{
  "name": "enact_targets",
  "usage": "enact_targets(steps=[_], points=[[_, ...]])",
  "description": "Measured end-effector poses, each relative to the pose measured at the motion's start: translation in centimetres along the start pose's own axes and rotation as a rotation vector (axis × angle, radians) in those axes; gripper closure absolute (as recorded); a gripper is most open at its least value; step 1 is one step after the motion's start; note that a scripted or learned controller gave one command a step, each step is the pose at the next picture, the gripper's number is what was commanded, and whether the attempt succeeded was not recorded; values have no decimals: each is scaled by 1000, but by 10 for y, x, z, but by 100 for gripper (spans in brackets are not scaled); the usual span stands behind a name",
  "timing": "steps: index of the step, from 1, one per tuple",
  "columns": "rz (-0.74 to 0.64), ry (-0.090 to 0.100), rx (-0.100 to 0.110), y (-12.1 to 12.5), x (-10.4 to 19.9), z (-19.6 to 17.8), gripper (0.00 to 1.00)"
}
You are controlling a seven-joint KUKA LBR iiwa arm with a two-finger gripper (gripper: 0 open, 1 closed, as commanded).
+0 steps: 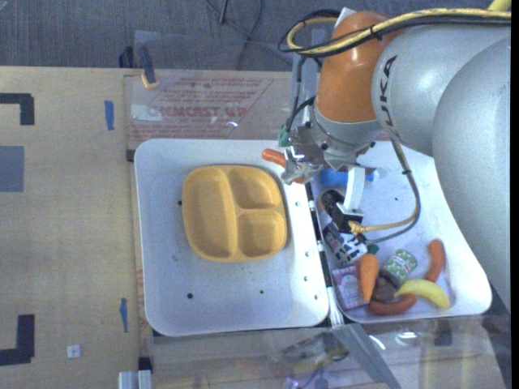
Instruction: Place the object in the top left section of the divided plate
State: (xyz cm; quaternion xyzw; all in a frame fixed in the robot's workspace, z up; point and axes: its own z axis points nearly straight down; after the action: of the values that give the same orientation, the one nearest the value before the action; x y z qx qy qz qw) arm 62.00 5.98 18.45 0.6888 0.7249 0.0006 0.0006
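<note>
While bent low, arm [422, 71] overhangs bins' divider [312, 233].

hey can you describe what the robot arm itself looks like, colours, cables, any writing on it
The arm is bulky, rounded and light grey, with a glossy orange band above the wrist. Black KUKA lettering runs along the grey shell beside the band. A yellow cable trails over its top, with black cables looping nearby. The gripper is a small dark metal assembly.

The bench [65, 217] is seen from one fixed camera set above it, angled downward. Both white bins [219, 298] are taken in, and the arm [438, 79] is met entering from the right.
</note>
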Motion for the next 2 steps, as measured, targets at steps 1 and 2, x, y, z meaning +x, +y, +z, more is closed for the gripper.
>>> enact_targets(steps=[1, 2], points=[[132, 0, 0, 0, -19, 0, 100], [200, 1, 1, 1, -10, 0, 100]])
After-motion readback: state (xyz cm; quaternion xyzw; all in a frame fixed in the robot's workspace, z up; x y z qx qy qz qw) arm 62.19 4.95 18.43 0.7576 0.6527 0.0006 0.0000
